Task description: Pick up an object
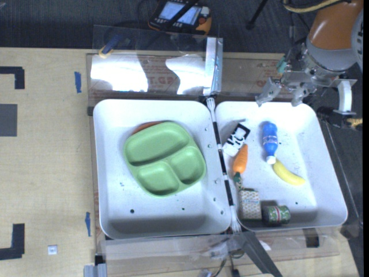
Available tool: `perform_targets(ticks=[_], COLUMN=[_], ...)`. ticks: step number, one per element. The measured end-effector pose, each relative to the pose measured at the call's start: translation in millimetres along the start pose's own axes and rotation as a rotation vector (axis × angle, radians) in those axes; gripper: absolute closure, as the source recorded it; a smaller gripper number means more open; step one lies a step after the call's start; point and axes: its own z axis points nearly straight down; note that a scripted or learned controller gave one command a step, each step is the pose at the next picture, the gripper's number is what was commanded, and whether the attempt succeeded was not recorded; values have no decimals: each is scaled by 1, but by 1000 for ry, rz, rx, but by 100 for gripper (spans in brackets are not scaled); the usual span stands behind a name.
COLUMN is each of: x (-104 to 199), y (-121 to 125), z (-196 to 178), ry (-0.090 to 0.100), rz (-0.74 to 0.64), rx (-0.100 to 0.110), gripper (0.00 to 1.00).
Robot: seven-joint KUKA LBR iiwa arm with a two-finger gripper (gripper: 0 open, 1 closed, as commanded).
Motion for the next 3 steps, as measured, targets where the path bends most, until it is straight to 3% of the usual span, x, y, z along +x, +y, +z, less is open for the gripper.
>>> perform_targets(ticks=[1,2,3], x=[-46,-45,6], y=[-26,-24,13], z=[171,159,58], ry=[0,1,-1], rz=[145,146,317], rx=[-3,-8,-1], gripper=[0,100,100])
